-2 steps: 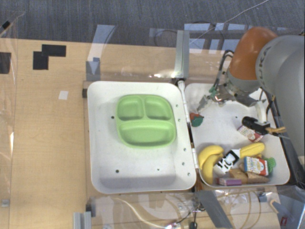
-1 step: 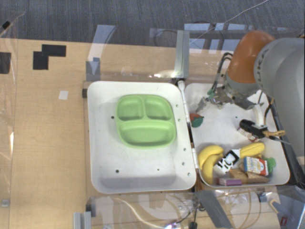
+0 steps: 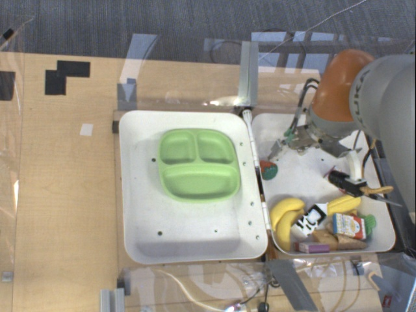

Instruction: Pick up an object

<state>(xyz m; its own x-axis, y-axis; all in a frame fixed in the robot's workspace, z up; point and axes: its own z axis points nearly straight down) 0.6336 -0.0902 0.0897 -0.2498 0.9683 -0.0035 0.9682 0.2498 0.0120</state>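
Camera view: wood bench [image 3: 58,194] w/ two white bins [image 3: 140,239], grey carpet behind; pincer [image 3: 281,145] state can't tell.

Two white bins [image 3: 140,239]; one green tray [image 3: 198,164]; two bananas [image 3: 286,213] (both yellow); one carton [image 3: 348,226].

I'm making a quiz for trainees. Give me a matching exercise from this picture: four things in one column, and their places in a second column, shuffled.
Things:
1. green divided plate
2. banana
3. small red and green toy
4. tool

Places:
A. near end of the right bin
B. above the far part of the right bin
C. middle of the left bin
D. at the right bin's left wall

Pairs: 1-C, 2-A, 3-D, 4-B
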